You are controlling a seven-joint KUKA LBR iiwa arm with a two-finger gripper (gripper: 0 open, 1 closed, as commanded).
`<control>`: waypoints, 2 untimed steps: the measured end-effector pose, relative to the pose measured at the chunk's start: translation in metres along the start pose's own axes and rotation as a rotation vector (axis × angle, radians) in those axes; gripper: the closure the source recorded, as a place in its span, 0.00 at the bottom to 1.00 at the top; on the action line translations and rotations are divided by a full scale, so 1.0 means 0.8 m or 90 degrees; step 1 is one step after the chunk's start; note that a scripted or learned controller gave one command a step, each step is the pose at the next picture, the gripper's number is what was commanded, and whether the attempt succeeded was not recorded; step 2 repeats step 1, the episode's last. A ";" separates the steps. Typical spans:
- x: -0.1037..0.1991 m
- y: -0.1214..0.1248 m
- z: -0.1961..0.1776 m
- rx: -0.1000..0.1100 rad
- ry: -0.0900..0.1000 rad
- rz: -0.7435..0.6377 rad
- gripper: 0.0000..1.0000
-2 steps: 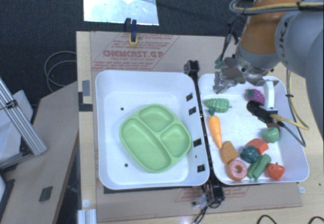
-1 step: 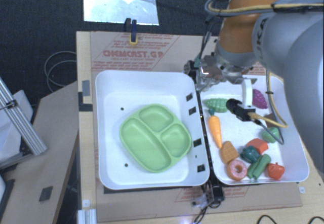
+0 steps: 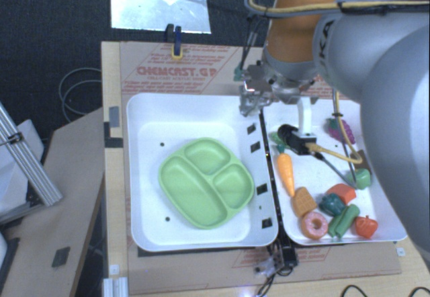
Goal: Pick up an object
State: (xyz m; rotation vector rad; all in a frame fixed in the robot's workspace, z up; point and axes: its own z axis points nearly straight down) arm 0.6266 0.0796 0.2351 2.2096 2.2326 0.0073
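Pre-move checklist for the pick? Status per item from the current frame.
1. Targets in right bin: ok. Carrot, donut and cucumber lie there.
2. Gripper above a target: not ok. It sits over the far end of the divider between the bins.
3. Gripper carrying anything: cannot tell.
4. Spacing around targets: not ok. Donut and cucumber are packed with other toys at the near edge.
5. Green plate out of the way: ok. It lies in the left bin.

Arm (image 3: 383, 60) cropped at right, overlapping right bin (image 3: 316, 178)
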 end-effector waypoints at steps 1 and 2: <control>-0.001 -0.002 0.027 0.003 -0.002 0.003 1.00; -0.001 -0.002 0.027 0.003 -0.002 0.003 1.00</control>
